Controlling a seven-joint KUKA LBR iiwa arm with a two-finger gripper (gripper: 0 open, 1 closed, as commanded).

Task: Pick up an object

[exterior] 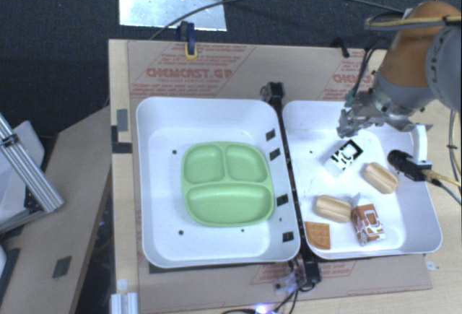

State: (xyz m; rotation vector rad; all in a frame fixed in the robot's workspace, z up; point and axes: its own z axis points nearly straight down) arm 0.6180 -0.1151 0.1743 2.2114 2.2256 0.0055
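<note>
Several small objects are seen in the right bin [426, 233]. The gripper [351, 133] hangs just above a black-and-white block [345, 156] near the middle of that bin. Whether the jaws are released or clenched cannot be told. A straight descent should be made, centred on the block, before any closing.

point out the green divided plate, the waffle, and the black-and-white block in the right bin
green divided plate [228, 183]: camera view, ridge where its compartments meet.
waffle [317, 234]: camera view, middle of its top face.
black-and-white block [346, 156]: camera view, its patterned top.
</note>
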